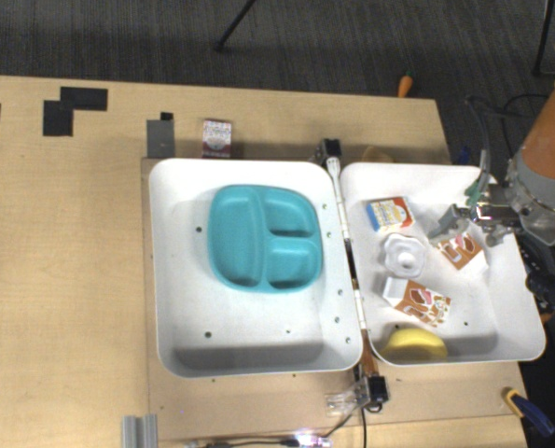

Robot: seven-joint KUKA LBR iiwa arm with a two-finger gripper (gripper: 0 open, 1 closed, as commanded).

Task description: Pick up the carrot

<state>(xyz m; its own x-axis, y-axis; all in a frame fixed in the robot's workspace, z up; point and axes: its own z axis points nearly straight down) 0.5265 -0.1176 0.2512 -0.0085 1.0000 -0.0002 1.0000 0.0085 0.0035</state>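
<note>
Grey arm [545,189] with orange band, metallic end effector [465,215], black cables

Tool [464,215] hovers over right bin [520,339], above packets [424,302]

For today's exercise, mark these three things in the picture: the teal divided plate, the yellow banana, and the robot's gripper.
teal divided plate [262,236]: camera view, on its central ridge.
yellow banana [417,343]: camera view, on its middle.
gripper [465,215]: camera view, between its fingertips.

We found two bins side by side: the left bin [174,250] held a divided tray [263,236] near its centre. In the right bin [510,297], a cup [403,255] sat centrally, a carton [389,214] at its eleven o'clock, a packet [423,303] at five.
</note>
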